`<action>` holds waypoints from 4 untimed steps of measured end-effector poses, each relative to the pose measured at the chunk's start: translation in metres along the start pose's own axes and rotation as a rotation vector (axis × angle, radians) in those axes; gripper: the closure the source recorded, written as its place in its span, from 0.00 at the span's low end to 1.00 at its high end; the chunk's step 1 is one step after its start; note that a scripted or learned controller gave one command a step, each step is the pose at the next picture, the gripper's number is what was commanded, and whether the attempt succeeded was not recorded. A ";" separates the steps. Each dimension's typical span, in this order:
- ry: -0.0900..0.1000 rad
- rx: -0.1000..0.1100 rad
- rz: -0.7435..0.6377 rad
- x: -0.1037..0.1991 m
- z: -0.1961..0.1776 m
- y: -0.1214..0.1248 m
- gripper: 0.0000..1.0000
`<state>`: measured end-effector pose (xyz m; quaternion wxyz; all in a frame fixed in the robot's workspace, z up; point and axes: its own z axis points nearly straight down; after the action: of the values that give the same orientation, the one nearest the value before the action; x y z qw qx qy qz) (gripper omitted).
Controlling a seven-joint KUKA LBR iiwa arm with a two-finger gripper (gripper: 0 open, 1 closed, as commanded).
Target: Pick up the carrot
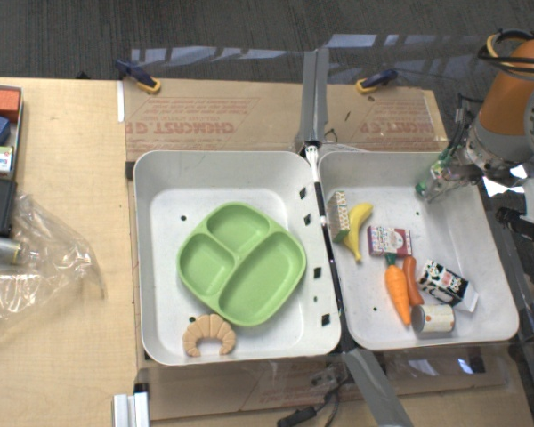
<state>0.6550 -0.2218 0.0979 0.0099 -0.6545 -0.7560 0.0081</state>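
- In the camera view, the grey arm with its orange band [514,83] is reaching in from the right, and its two-finger gripper [432,185] is hanging over the far right corner of the right-hand shallow white plastic bin [481,229].
- The gripper is looking small and dark, with green marks on it; how far it is open cannot be told, and nothing is showing in its grasp.
- The smooth, tapered orange carrot [397,292] is lying in the near half of that right bin, well apart from the gripper, its green top pointing away from the near wall.
- A thin red stick-shaped item [412,278] is lying just beside the carrot on its right, and a small pink printed carton [390,240] is sitting at the carrot's top end.
- A curved yellow banana [357,228] is resting near the bin's left wall, beside a pale printed packet [338,210].
- A black-and-white patterned carton [445,284] and a short pale cylindrical can [434,318] are lying near the carrot's lower right.
- In the left white bin [160,265], a glossy green plastic plate with three compartments [241,263] is sitting in the middle, and a tan, ridged croissant [208,334] is lying near the front wall.
- Both bins are resting on a brown cardboard sheet [214,118] over the pale wooden bench [53,327], where crinkled clear plastic wrap [36,256] is lying at the left.
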 end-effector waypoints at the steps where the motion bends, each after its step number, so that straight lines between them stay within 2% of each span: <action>1: -0.003 -0.009 0.004 0.008 0.010 0.001 1.00; 3: -0.003 -0.003 0.003 0.007 -0.003 0.000 1.00; 4: 0.002 -0.004 0.036 -0.002 0.013 -0.001 1.00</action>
<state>0.6539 -0.2235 0.0852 0.0092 -0.6680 -0.7441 0.0060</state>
